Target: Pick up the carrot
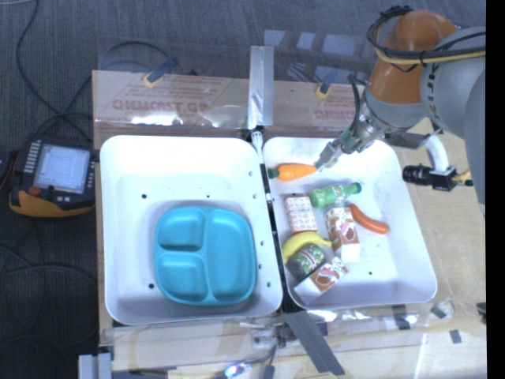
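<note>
Pincer [327, 159] at the fat end of the carrot [293, 172], far-left corner of the right bin [410, 212], no grasp confirmed.

Carrot lies flat, green top toward the divider between bins, orange body pointing at me. My tip is touching or just beside its right end; can't tell how far my pincer is open, and nothing visibly sits in it. Risks: I'm at the end, not mid-body, so a close could squirt the carrot toward the bin wall or roll it; the wall just behind leaves little room. The green bottle [334, 193] and the orange sausage-like piece [369, 219] sit near, wrong-pick risk if I drift. Readable text: faint red print on the cardboard [177, 105] behind the left bin [118, 180], too blurred to read; food-pack labels illegible.
</note>
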Robot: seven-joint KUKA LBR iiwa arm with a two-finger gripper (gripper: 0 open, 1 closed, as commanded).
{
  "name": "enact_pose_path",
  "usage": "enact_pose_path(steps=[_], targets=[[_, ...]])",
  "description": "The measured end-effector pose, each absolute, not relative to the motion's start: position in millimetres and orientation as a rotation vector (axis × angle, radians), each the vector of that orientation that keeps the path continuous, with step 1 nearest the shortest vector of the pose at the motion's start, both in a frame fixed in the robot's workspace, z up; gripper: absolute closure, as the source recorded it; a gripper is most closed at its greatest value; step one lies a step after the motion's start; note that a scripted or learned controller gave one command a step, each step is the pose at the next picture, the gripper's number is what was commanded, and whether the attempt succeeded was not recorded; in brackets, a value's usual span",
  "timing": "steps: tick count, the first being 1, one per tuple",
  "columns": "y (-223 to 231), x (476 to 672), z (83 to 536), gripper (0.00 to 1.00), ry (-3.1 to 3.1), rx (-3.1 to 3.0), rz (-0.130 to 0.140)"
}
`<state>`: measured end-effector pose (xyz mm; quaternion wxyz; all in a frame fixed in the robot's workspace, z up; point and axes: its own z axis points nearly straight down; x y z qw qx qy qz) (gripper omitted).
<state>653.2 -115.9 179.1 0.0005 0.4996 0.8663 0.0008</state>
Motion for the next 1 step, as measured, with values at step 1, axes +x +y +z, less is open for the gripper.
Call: enact_pose_path(steps=[1], targets=[[-116.0,653.0,178.8,0.0,2.721,1.569,0.002]])
